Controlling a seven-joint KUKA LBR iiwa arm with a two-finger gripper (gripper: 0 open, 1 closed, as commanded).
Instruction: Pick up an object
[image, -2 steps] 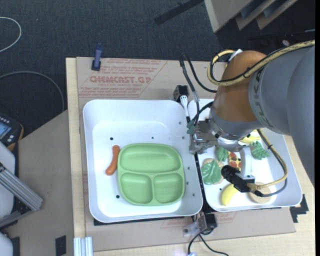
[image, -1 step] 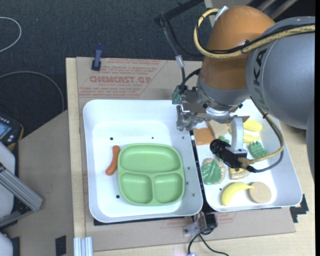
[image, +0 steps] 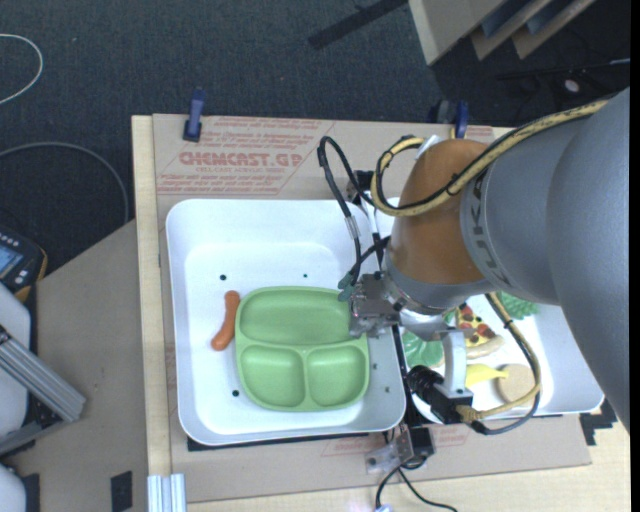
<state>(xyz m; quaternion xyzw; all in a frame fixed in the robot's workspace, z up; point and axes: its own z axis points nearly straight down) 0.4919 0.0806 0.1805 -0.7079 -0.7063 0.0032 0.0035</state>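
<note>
Objects you could grab lie in both bins: a green tray (image: 300, 350) with three cups and an orange sausage toy (image: 226, 320) just beside it in the left bin (image: 200, 250), and small toy foods (image: 480, 335) in the right bin (image: 560, 395). Your pincer (image: 368, 308) sits low at the tray's right edge near the wall between the bins, and you cannot tell how it is set. Nothing looks lifted yet, so I think the whole pick is left.
</note>
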